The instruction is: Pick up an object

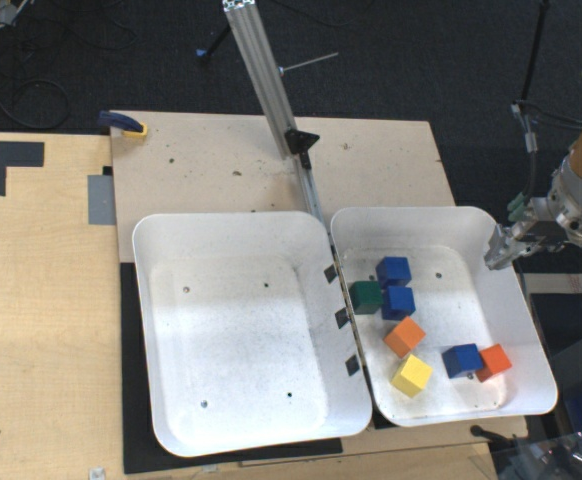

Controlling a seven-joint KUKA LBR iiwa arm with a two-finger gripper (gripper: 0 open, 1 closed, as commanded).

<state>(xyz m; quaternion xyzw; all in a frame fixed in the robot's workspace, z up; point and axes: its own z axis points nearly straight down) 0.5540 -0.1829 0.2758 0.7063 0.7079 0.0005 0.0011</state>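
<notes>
Several small cubes lie in the right bin. Two blue cubes sit one behind the other, with a green cube touching them on the left. Nearer the front are an orange cube and a yellow cube. A third blue cube rests against a red-orange cube at the front right. My gripper hangs over the right bin's right rim, away from all the cubes, with nothing seen in it.
The left bin stands beside the right one, with black clips along the shared edge. A slanted aluminium bar rises behind the bins. A blue-and-yellow clamp lies at the board's back left corner.
</notes>
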